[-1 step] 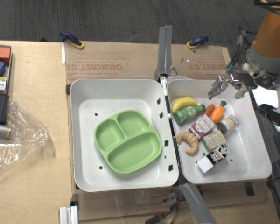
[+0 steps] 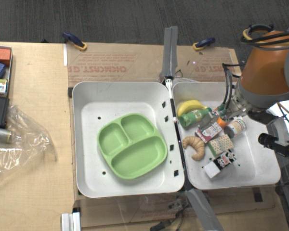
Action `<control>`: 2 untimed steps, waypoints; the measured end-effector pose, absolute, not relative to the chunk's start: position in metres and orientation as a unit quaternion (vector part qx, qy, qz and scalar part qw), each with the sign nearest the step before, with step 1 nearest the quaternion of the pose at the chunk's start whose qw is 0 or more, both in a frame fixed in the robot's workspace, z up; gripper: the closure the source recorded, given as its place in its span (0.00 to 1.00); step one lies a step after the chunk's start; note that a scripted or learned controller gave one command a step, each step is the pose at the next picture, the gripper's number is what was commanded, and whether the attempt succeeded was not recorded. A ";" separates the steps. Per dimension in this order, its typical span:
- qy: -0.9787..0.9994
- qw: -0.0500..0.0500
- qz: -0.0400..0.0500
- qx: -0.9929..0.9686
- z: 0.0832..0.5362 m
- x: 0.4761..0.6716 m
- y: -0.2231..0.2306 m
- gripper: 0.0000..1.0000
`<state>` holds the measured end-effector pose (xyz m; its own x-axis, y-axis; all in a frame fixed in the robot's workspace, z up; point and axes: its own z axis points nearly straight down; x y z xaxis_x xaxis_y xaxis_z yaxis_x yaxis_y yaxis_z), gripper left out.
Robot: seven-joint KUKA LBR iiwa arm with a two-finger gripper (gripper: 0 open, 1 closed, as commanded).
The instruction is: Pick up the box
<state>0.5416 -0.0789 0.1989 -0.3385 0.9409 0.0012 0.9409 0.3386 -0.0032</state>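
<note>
Gripper (image 2: 225,113), grip state unclear, sits low in right bin (image 2: 260,174) amid clutter. Near to far: box (image 2: 218,164), croissant (image 2: 195,147), green bottle (image 2: 195,116), banana (image 2: 189,106). Left bin (image 2: 86,129) has green plate (image 2: 131,145).

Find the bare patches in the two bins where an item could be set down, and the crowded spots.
Free: right bin floor along its right wall and near edge, and left bin corners around the green divided plate. Crowded: the right bin's left half, where banana, croissant and small boxes cluster.
</note>
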 end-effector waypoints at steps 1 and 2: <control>-0.882 0.000 0.000 -0.471 0.223 0.556 -0.051 0.00; -0.881 -0.001 0.000 -0.473 0.232 0.556 -0.053 1.00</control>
<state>0.5561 -0.0526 0.2315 -0.5522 0.8337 -0.0019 0.8337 0.5522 0.0002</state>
